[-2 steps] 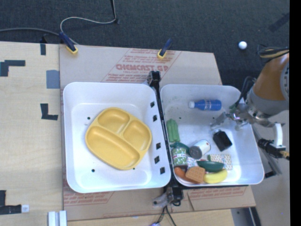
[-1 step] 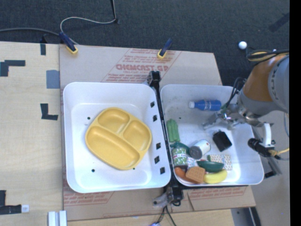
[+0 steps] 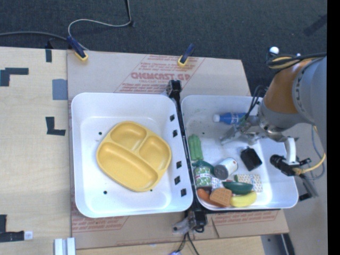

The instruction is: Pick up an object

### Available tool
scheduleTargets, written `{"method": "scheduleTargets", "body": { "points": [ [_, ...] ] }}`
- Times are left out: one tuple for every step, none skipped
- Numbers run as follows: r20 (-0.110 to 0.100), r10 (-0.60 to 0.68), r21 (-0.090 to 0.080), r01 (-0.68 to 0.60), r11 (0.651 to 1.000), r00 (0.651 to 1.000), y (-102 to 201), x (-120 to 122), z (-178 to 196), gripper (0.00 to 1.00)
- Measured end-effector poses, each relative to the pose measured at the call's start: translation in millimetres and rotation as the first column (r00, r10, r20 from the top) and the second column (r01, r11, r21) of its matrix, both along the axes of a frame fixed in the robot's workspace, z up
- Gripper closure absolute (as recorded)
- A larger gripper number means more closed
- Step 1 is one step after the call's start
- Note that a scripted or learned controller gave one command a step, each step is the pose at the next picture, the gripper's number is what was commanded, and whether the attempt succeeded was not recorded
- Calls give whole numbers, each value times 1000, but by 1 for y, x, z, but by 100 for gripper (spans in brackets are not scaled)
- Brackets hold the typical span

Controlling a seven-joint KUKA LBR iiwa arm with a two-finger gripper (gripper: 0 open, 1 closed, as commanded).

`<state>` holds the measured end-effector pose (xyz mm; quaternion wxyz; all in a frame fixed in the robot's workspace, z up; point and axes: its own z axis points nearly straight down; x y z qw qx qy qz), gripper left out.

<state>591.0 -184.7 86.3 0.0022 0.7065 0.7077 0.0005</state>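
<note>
Camera view: gripper (image 3: pixel 229 137) down in the right bin (image 3: pixel 276 198), no pick yet.
Can't tell its grip state; blue bottle (image 3: pixel 229 118) sits just beside it.

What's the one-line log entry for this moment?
arm: over right bin | gripper: low beside blue bottle | grasp: none seen | yellow tray: left bin
</note>
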Motion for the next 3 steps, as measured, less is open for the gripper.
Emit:
{"method": "scheduleTargets", "body": {
  "points": [
    [-1,0,1,0,1000,1000,19,21,0,0],
    [0,1,0,-1,1000,1000,19,21,10,100],
    [0,1,0,-1,1000,1000,19,21,10,0]
  ]
}}
